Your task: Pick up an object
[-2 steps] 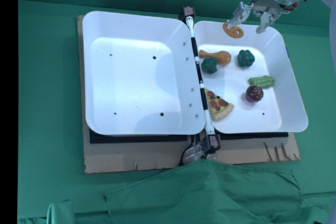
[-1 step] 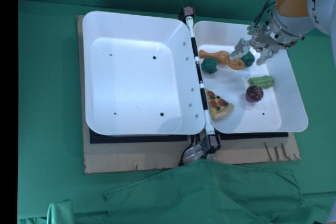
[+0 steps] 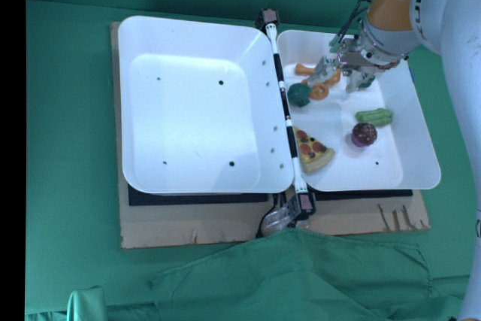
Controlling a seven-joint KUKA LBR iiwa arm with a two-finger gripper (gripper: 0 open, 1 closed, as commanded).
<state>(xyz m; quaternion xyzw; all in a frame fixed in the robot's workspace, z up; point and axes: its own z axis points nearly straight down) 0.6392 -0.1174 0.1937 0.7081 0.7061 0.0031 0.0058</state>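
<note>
Clearly, the largest thing is the grey arm (image 3: 451, 4), which reaches in from the right and bends down over the far part of the right bin (image 3: 409, 162). I think it is held this way because all the small objects lie in this bin, so the program sends it there to choose one.

The left bin (image 3: 188, 98) is next in size; on its floor I see nothing except a few dark dots. The right bin holds the toy food. A pizza slice (image 3: 314, 150) lies near the divider rail (image 3: 285, 109) between the bins. A green vegetable piece (image 3: 374, 116) and a dark red round fruit (image 3: 364, 134) lie just beside each other near the middle. A dark green broccoli-like piece (image 3: 299, 94) touches an orange ring (image 3: 319, 92), and another orange piece (image 3: 304, 69) lies behind them, near the far wall.

The gripper (image 3: 340, 75) hangs low, just beside the orange ring and the broccoli piece. Its fingers seem spread apart, and nothing is between them. In my judgement the likely target is one of these near pieces, but nothing is lifted yet.
</note>
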